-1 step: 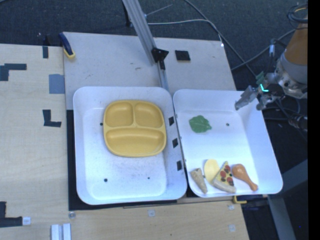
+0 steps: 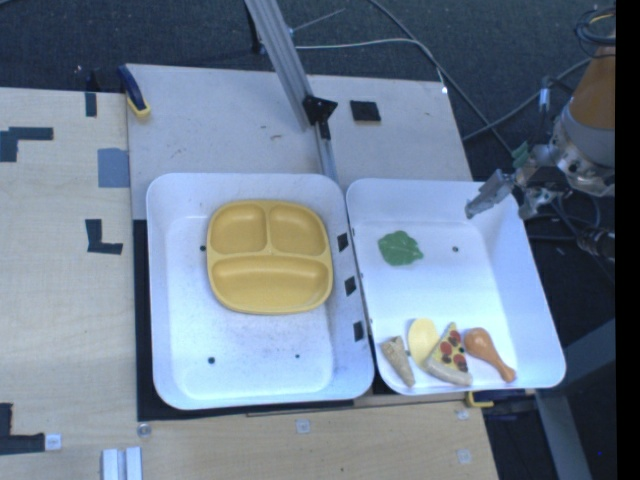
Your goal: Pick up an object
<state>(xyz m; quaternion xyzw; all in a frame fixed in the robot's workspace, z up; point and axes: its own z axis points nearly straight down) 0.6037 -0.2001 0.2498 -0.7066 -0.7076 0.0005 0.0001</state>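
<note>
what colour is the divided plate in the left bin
Yellow: the divided plate shows best in the camera view.

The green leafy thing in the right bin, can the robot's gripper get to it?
Probably yes. The green leaf lies alone on the bare floor of the right bin, apart from the food pieces at the near edge. The gripper hangs over the bin's far right corner, with nothing between them.

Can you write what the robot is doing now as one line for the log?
gripper: over right bin's top right rim, holding nothing | yellow tray: left bin | green piece: untouched
</note>
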